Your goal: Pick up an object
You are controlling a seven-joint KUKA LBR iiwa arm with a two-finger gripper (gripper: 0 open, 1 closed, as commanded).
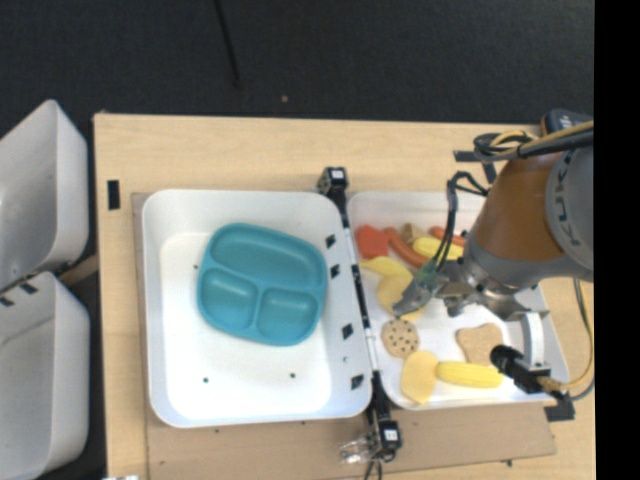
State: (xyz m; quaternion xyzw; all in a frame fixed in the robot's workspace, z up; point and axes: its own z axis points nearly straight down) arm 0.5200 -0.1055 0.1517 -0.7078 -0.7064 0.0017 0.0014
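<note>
While the arm (525,218) reaches in from 3 o'clock over the right bin (375,206), the toy food lies loose on that bin's floor. A round brown cookie with dark chips (400,338) sits at about 7 o'clock from the jaws (418,296), near but apart from them. A tan bread-like slice (478,341) lies at 4 o'clock from the jaws; a yellow banana-shaped piece (468,374) lies just beyond it, touching a pale yellow rounded piece (419,376) at the bin's near edge. An orange-red piece (377,240) and a small orange piece (407,234) lie at 11 o'clock from the jaws, with yellow pieces (385,266) just beside them. The jaws point down-left close over the bin floor; how far apart they stand cannot be told, and nothing shows clearly between them. The left bin (160,368), at 9 o'clock on the desk (250,133), carries a teal divided plate (262,284) with three compartments.
</note>
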